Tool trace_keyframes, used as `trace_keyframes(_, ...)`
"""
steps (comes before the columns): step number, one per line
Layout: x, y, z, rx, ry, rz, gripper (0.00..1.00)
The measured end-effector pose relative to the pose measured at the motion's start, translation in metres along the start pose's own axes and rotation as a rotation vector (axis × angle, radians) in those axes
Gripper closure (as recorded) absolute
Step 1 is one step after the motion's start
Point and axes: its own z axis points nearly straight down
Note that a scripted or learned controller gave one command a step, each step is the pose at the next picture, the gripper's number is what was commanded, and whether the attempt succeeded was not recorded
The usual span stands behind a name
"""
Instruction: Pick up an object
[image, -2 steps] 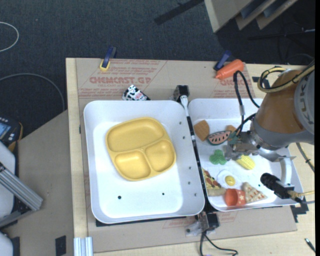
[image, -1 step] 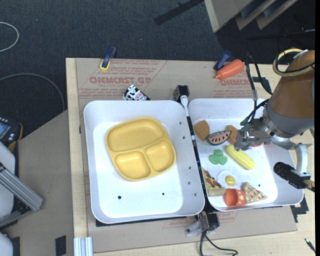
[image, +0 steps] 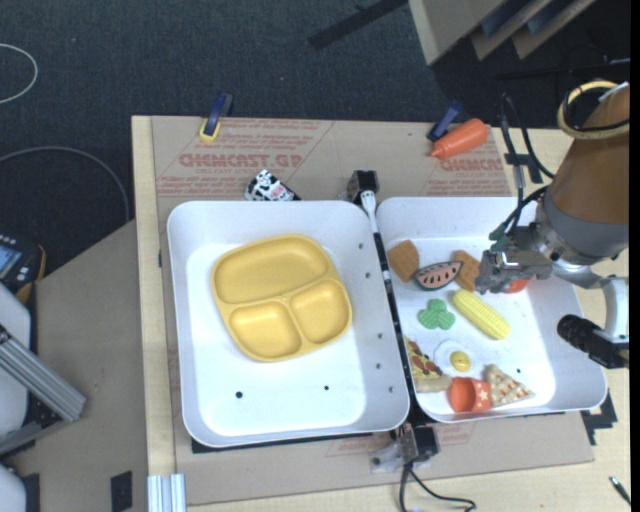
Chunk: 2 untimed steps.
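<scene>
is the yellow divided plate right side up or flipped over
Right side up. The yellow divided plate lies flat in the left bin, and its three hollow sections face the camera, with raised ridges between them.

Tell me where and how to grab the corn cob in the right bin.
Grip the corn cob across its middle, coming straight down from above. It lies flat and slanted, with bare bin floor along both long sides, so the pincer should probably close across the narrow width.
</scene>
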Motion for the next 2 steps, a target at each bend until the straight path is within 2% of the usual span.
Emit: trace_keyframes(2,0.098,0.036,0.015,0.002,0.002,-0.004,1.00)
